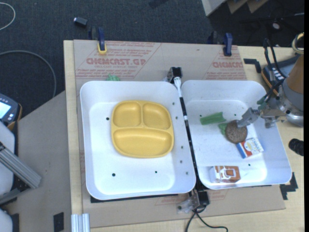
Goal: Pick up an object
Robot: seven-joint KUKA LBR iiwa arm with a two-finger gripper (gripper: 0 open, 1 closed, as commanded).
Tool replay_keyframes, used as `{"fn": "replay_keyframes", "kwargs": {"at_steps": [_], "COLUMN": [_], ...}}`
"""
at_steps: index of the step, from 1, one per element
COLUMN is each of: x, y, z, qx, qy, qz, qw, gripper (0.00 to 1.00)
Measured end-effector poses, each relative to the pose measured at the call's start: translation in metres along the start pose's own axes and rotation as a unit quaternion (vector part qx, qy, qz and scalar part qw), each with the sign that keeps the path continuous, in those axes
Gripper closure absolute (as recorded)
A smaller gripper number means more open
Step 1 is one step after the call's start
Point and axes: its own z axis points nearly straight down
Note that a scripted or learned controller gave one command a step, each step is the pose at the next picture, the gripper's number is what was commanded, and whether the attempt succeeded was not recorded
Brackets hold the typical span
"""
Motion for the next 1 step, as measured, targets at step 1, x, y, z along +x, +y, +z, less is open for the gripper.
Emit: {"fn": "replay_keyframes", "kwargs": {"at_steps": [1], "x": [-0.0001], "y": [0.0007], "z": [-0.0104], "qx": [-0.001], "qy": [-0.001], "qz": [0.0], "qw": [1.0], "gripper": [1.0]}}
